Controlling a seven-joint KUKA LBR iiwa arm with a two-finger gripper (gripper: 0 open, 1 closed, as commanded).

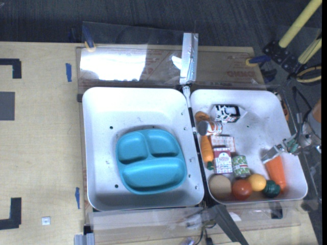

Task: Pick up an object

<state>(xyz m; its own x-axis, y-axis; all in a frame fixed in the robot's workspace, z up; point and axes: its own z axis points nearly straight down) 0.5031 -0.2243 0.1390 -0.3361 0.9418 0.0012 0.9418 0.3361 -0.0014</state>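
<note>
Two shallow white bins sit side by side on the bench. The left bin (97,111) carries a blue divided tray (149,160) near its front edge. The right bin (265,103) carries a cluster of toy foods along its left wall and front edge: a black-and-white carton (226,113) toward the back, a small orange carrot (206,149) against the left wall, a red-and-white box (223,157), a green can (240,166), a beige egg-like piece (220,185), a red tomato (242,189), a yellow lemon (258,181) and a dark green piece (272,189) near the front right corner.

The gripper (280,151) stands at the right bin's right side, low over the floor of the bin. Whether it is open or closed cannot be told at this size. A larger orange carrot (277,171) lies just in front of it, its blunt end touching or nearly touching the metal tip; contact cannot be confirmed.

The step in hand appears to be the approach or grasp attempt on this carrot; nothing is seen lifted. The next move calls for the tool to straddle the carrot across its narrow width, close firmly, then rise clear of the right wall.
</note>
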